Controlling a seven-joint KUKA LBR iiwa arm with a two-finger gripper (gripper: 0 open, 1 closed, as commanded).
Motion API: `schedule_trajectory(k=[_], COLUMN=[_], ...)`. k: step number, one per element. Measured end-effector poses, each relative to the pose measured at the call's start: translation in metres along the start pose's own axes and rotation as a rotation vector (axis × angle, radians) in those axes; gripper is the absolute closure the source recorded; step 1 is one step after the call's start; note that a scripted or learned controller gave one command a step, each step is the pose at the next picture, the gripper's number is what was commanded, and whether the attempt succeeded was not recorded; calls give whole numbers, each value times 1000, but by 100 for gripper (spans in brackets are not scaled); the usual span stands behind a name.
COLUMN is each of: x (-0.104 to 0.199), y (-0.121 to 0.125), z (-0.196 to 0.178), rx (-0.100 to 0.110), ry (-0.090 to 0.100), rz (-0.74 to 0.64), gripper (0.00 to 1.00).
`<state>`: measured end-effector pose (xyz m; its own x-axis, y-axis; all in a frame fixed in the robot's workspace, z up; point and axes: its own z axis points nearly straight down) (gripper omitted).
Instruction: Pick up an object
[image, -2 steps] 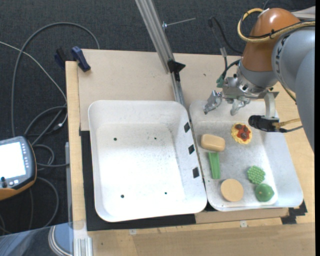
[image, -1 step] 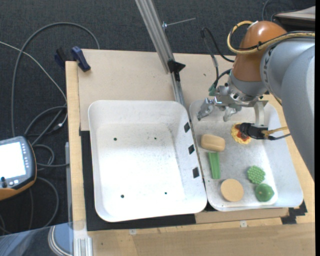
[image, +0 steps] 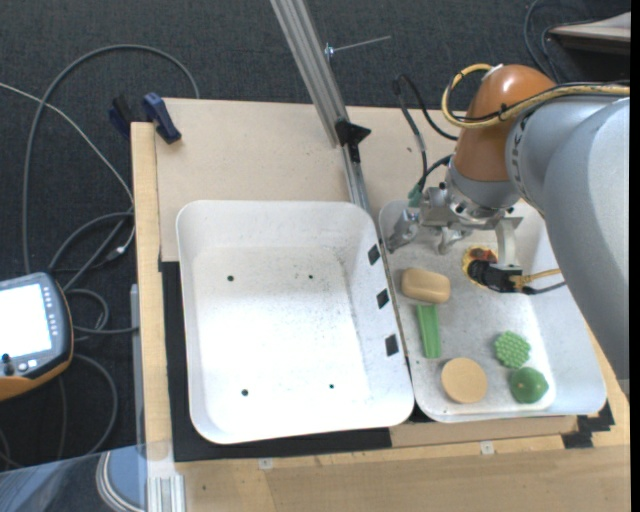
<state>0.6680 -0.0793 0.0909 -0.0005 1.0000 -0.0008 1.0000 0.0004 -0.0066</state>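
Note:
My gripper (image: 421, 237) hangs over the far end of the right bin (image: 560, 330), its fingers open and nothing between them. Just in front of it lies a tan rounded block (image: 426, 285), apart from the fingertips. A green stick (image: 428, 331) lies lengthwise below the block. Nearer the bin's front edge sit a flat tan disc (image: 464, 380), a bumpy green ball (image: 512, 348) and a smooth green ball (image: 528, 384).
The left bin (image: 200, 300) lies beside the right one, its wall meeting it along the middle. A slanted metal rail (image: 318, 80) crosses the back of the bench. A blue clamp (image: 160, 115) sits at the bench's far left corner.

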Motion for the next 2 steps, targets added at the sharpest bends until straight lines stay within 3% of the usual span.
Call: schedule_trajectory(k=[1, 2], x=[1, -6], y=[1, -4], z=[-14, -72], rx=[-5, -14], ry=[1, 0], rz=[0, 1], gripper=[100, 100])
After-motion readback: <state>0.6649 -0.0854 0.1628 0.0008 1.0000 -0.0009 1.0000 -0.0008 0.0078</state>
